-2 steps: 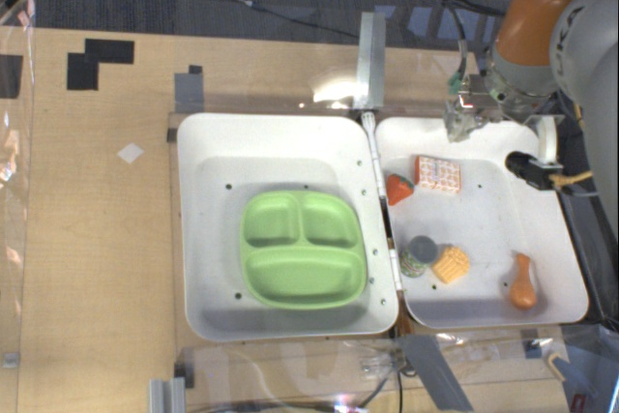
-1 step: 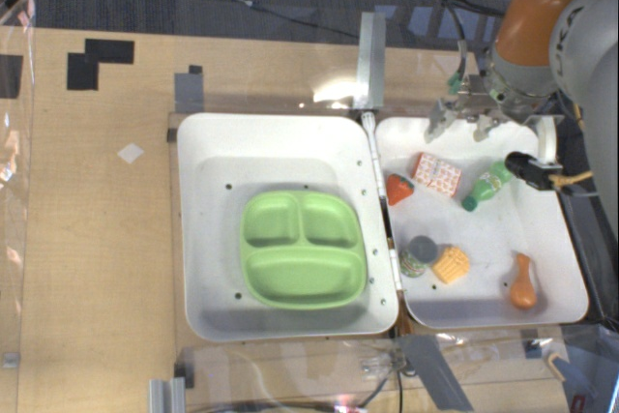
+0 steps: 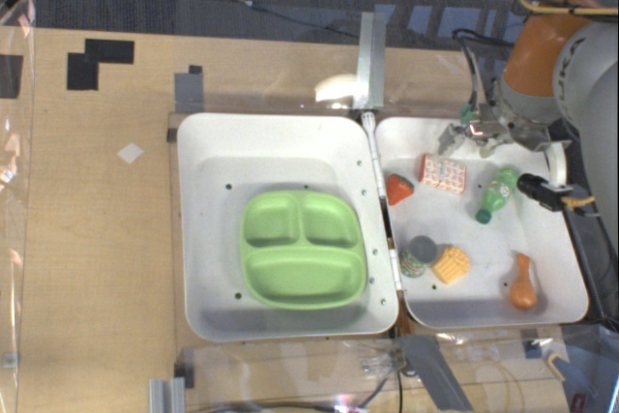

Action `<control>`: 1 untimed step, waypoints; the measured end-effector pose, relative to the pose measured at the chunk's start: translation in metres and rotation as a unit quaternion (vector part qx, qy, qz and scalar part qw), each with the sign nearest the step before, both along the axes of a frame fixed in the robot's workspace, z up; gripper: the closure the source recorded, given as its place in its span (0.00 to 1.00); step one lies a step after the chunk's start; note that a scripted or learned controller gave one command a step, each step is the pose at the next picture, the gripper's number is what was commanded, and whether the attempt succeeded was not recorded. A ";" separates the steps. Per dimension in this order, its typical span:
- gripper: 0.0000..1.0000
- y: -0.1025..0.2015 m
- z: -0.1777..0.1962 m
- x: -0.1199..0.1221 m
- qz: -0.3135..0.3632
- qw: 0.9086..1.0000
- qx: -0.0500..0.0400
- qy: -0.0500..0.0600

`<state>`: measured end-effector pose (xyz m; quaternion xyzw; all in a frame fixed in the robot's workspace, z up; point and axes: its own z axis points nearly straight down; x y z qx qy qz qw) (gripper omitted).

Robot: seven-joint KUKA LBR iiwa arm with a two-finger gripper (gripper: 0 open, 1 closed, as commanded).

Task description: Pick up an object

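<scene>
Over the far edge of the right bin (image 3: 580,300) hangs the gripper (image 3: 481,132); whether its fingers are apart or together cannot be told. In that bin lie a checkered packet (image 3: 444,173), a red piece (image 3: 398,188), a green bottle (image 3: 495,195), a can (image 3: 420,253), a yellow block (image 3: 451,263) and an orange gourd (image 3: 522,282). The left bin (image 3: 208,150) holds a green tray (image 3: 303,249).

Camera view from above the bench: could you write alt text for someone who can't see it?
A grey and orange robot arm reaches from the right over the right white bin, which holds a green bottle, a pink patterned box, a red piece, a round can, a yellow waffle-like piece and an orange gourd-shaped toy. The left white bin holds a green divided tray.
</scene>
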<state>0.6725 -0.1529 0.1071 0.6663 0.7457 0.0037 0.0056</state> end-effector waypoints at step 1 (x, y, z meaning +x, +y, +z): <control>0.00 0.005 -0.002 0.005 -0.004 1.000 -0.003 -0.010</control>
